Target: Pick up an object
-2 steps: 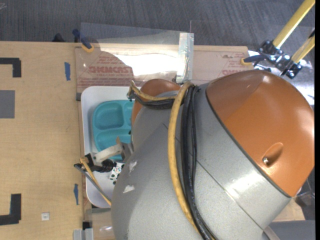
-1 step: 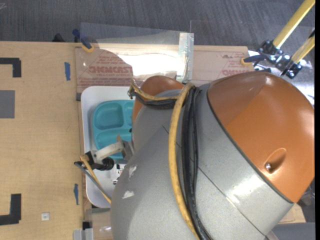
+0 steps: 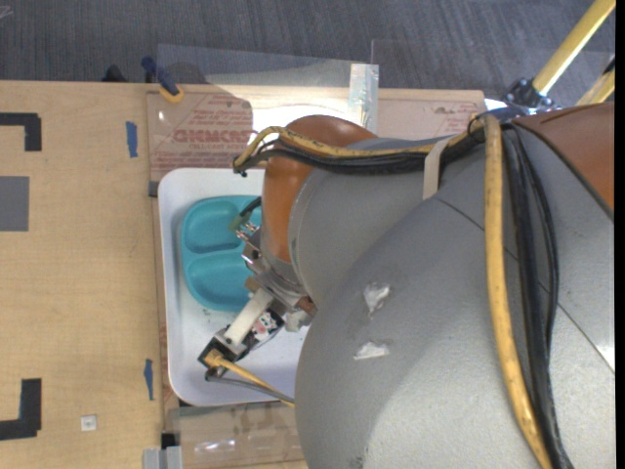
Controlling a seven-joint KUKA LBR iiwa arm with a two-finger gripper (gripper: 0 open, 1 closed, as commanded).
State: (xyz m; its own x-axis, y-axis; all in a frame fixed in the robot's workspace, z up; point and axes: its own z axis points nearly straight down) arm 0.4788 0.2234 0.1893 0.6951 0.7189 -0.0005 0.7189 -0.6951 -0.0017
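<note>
One teal dish point(image 3: 208, 252) is all I can make out as a candidate from my screen. It has two shallow hollows and lies flat in the white bin point(image 3: 177, 364), in the bin's far-left part, close to the left wall. Its right edge runs under the wrist, so I can't see all of it.

The gripper point(image 3: 254, 259) hangs over that right edge. The wrist blocks my view of it, so I cannot tell how far open it is or whether it has hold of anything.

The grey arm point(image 3: 420, 320) takes up the whole right side of my view and covers the right part of the bin. Its orange band point(image 3: 280, 195) sits just above the dish's far corner, and a yellow cable point(image 3: 494, 262) runs along the arm's upper side.

The bin floor is bare and white below the dish, down to the near-left corner, and a thin white strip shows between the dish and the left wall. Left of the bin, the tan bench point(image 3: 78, 262) is open and flat. It carries black corner marks point(image 3: 25, 131) and small pieces of blue tape point(image 3: 131, 138). A clear plastic sheet point(image 3: 256, 78) stands at the bin's far edge, with grey carpet point(image 3: 293, 8) beyond it.
</note>
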